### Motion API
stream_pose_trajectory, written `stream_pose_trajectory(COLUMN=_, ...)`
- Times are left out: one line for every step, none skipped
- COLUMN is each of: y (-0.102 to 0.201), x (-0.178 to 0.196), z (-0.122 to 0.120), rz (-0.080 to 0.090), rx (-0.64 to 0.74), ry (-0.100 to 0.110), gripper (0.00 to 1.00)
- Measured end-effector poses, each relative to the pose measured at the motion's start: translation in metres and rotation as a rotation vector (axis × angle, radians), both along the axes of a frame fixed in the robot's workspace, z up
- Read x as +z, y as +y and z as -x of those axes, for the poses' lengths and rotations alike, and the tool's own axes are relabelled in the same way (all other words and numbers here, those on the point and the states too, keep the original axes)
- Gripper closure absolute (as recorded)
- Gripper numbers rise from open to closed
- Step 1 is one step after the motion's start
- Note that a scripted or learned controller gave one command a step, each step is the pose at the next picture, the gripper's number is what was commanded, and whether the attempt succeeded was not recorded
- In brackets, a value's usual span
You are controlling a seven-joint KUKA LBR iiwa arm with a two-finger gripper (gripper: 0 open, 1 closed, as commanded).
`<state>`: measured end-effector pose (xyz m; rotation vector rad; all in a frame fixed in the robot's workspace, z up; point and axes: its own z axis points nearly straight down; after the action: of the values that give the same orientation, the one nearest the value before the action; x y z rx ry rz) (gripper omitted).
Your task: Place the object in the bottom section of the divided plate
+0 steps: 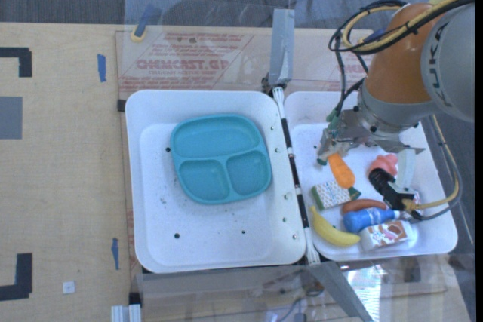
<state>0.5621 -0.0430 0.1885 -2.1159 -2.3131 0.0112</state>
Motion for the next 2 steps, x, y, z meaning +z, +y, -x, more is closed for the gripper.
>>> stream_pose_trajectory(y=0.075, x=0.065, z=-0.05, rz=-0.001, rx=0.141, ry=-0.006, gripper=1.0)
stream_pose_trajectory(y=0.147, x=-0.014, z=-0.088, rz=0.002, rx=-0.04, ry=-0.005, gripper=1.0)
